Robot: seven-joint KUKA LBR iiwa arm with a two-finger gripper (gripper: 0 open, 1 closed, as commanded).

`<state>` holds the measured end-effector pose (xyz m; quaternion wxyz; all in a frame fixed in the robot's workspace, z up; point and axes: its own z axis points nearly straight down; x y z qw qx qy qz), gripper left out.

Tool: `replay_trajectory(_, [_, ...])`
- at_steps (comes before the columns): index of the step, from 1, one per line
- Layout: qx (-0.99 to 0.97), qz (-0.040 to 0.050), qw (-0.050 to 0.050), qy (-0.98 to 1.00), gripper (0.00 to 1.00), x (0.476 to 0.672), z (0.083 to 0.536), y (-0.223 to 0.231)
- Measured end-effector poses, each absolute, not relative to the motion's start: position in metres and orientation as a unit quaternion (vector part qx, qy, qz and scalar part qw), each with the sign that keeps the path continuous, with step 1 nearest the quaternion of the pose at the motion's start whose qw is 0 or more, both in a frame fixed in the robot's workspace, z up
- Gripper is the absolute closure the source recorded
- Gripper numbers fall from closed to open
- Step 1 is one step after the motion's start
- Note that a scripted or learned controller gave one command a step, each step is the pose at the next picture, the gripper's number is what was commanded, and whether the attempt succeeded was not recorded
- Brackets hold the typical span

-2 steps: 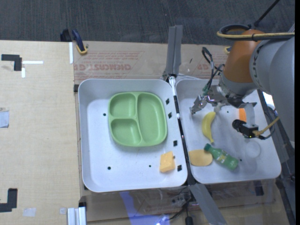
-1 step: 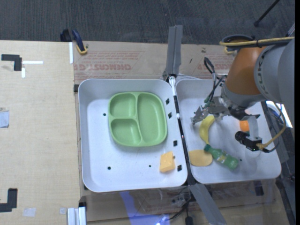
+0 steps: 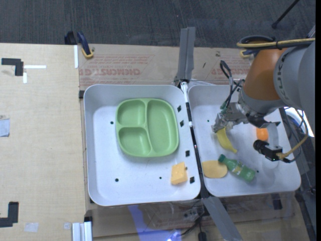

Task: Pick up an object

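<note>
A yellow banana (image 3: 227, 141) lies in the right bin (image 3: 200, 114), near its middle. My gripper (image 3: 219, 125) hangs right over the banana's upper end, at or almost at its tip; I cannot tell whether they touch. Nearer the front of that bin are a green bottle (image 3: 239, 168) on its side and a flat yellow disc (image 3: 214, 170). A small orange block (image 3: 262, 133) sits to the right of the banana, partly behind the arm's cables.
The left bin (image 3: 98, 149) holds a green divided plate (image 3: 148, 127) and a yellow-orange wedge (image 3: 179, 174) near its front right corner. The grey and orange arm (image 3: 271, 79) covers the right bin's far right part. A metal divider (image 3: 186, 59) runs between the bins.
</note>
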<state>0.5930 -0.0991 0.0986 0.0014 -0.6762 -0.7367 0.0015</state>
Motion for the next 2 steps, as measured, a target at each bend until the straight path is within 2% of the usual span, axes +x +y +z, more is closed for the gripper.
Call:
replay_trajectory(1, [-0.735, 0.0013, 0.002, -0.679, 1.00, 0.558, 0.090, -0.129])
replay_trajectory(2, [-0.747, 0.0016, 0.001, -0.665, 1.00, 0.586, 0.190, -0.071])
